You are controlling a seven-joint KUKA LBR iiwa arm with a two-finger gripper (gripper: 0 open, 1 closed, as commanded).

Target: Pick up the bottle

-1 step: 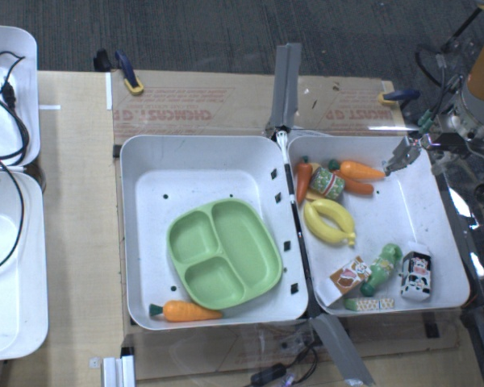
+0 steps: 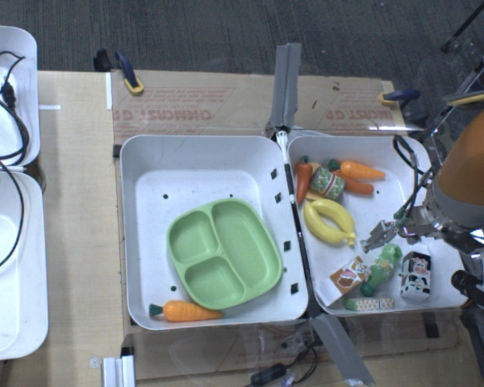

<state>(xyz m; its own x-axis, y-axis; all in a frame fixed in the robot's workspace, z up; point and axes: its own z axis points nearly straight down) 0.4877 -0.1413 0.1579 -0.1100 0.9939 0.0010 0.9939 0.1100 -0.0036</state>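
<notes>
Left bin (image 2: 137,216): a green divided plate (image 2: 224,252) lies flat near the centre, with one carrot (image 2: 185,311) against the front wall just beside it. Nothing here belongs to the task.

Right bin (image 2: 411,298): the goods are crowded together. At the back, two more carrots (image 2: 356,170) and a red-and-green strawberry-like toy (image 2: 329,184) are noted; a banana (image 2: 329,220) is set in the middle. Toward the front, a small orange packet (image 2: 348,276) is seen, then the green bottle (image 2: 381,268) lying tilted, its lower end near a pale strip-like item (image 2: 369,304); a cow-print carton (image 2: 417,276) stands just right of it.

Gripper (image 2: 381,235): it hangs over the right bin, just above and behind the bottle's upper end, the arm (image 2: 468,172) reaching in from the right. The metal fingers (image 2: 377,237) appear slightly apart and nothing is seen clamped between them; the bottle looks ungrasped on the bin floor.

Judgement: the gripper seems placed for a descent onto the bottle. Close neighbours on both sides leave little room, so a finger may be expected to catch the packet or carton.
</notes>
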